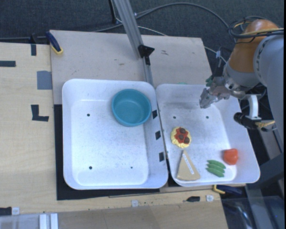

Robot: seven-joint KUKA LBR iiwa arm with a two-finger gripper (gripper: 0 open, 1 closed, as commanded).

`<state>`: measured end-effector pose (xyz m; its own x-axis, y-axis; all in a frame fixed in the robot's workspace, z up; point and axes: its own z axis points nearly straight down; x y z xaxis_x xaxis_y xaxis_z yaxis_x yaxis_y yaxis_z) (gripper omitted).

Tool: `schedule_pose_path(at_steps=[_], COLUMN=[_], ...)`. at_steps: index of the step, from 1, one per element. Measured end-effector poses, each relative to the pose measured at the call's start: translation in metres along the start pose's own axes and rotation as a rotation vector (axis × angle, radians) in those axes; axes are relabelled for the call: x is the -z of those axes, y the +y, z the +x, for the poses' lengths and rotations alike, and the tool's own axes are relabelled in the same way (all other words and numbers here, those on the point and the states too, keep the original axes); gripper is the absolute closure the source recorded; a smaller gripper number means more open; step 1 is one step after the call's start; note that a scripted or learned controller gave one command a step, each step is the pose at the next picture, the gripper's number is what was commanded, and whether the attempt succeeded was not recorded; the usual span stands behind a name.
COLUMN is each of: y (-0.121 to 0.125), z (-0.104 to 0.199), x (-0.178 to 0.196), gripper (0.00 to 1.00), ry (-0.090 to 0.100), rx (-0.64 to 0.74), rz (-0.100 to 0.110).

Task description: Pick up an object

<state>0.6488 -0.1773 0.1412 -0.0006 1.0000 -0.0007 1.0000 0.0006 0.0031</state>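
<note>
The robot's metal hand [207, 99] hangs over the right white plastic bin [195, 99], maybe aiming low; open or closed, I cannot tell.

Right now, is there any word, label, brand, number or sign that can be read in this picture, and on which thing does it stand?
None: no readable text on the two white bins, the blue bowl, the toy foods or the arm.

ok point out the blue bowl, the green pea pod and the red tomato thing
blue bowl [131, 107], camera view, on the inside of its floor
green pea pod [216, 168], camera view, on the middle of the pod
red tomato [230, 156], camera view, on its rounded top
</note>
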Motion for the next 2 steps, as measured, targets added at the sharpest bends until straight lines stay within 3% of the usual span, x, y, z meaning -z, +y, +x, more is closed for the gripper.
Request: schedule_pose_path(at_steps=[1, 2], y=[-0.003, -0.003], z=[-0.002, -0.002], x=[0.061, 0.085], gripper=[1.00, 1.00], ry=[0.000, 0.000], rx=[0.000, 0.000], rz=[-0.002, 0.001])
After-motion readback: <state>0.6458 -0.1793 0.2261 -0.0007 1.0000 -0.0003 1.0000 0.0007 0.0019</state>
